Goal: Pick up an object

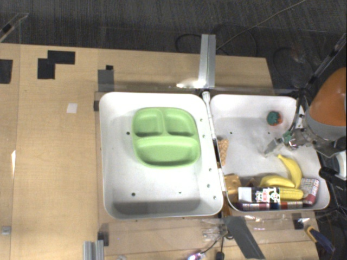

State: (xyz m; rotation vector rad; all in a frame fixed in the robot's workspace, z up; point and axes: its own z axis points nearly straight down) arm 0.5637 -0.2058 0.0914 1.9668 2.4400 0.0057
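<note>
My gripper (277, 143) hangs low over the middle of the right bin (244, 108), reaching in from the right below the orange band of the arm (329, 103). A small red and green ball (274, 118) lies just behind it, toward the bin's far wall. A yellow banana (293, 168) lies just in front of it, apart from it. Nothing shows held in the gripper. A second banana (277, 182) lies further toward the near wall.
Along the right bin's near wall lie a dark bottle with a white label (260, 195), a brown item (232, 181) and a pinkish box (310, 187). A beige piece (223, 146) rests by the left wall. A green divided plate (165, 136) sits in the left bin (116, 161).
</note>
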